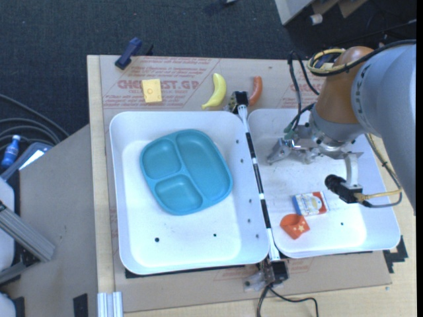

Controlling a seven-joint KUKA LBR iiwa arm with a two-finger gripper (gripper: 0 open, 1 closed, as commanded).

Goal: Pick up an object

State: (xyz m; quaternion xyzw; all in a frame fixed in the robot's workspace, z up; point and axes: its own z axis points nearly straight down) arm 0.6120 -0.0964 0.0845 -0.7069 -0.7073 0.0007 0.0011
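The right bin holds a small white, blue and red packet and, just below and left of it, a red block. In the left bin lies a blue divided plate. My gripper hangs low over the upper part of the right bin, near the divider between the bins. It is above and to the left of the packet and apart from it. Nothing shows in its grasp.
Behind the bins on the cardboard lie a yellow banana, an orange-red pepper, a yellow block and a blue object. The grey arm with its orange band covers the right bin's far right corner.
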